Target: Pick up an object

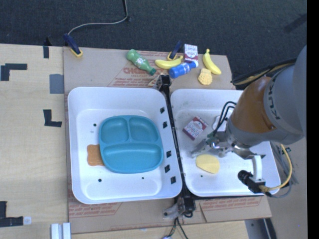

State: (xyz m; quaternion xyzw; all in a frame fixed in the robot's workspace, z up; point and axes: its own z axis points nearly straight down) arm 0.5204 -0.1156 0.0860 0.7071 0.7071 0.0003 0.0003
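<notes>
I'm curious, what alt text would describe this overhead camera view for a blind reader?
A grey and orange robot arm's hand reaches into the right white bin, just above a yellow piece and near a red packet. The left bin holds a blue divided plate.

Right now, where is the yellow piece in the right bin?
The yellow piece lies low in the right bin, just below the hand and the red packet.

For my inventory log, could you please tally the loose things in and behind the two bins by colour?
Yellow: 4, two bananas, a wedge, a soft piece
Blue: 2, plate, bottle
Green: 1, bottle
Red and white: 2, packet, carton
Orange: 1, slab
Total: 10
</notes>
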